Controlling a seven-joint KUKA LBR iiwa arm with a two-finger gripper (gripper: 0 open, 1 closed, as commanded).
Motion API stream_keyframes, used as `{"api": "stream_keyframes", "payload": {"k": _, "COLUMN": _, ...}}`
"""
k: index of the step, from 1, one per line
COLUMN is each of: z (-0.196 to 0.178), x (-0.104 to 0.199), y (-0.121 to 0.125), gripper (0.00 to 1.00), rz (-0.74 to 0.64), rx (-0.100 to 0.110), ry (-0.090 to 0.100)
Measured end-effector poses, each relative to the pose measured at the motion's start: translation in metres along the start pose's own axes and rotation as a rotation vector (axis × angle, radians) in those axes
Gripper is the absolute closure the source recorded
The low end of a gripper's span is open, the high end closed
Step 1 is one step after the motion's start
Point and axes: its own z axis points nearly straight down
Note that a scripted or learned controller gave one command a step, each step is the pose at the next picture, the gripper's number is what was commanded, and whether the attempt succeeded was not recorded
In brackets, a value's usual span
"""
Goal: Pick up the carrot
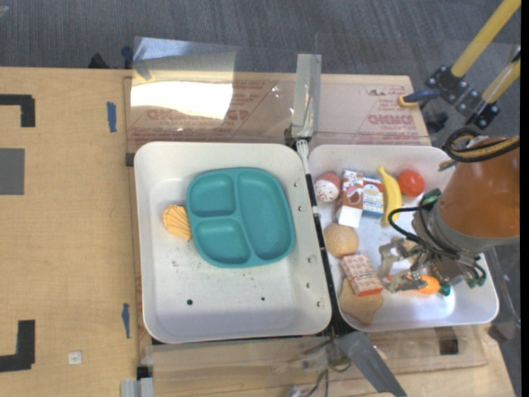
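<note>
While the grey and orange arm (483,201) reaches down into the right bin (475,308), its gripper (411,275) sits low, right by the carrot (426,285). You cannot tell how wide the gripper is or if it holds anything. The little orange carrot lies flat, touching the gripper's right side, mostly hidden, so its pointing way is unclear.

Robotics lab: plywood bench (66,222), two white bins (157,304), toy food, grey carpet (248,7), taped markers.
</note>
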Motion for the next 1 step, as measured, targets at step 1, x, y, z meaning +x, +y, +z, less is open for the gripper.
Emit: {"api": "stream_keyframes", "payload": {"k": 1, "z": -0.0875, "x": -0.0116, "y": -0.0561, "gripper": 1.00, "rz": -0.073, "rx": 0.003, "ry": 0.002}}
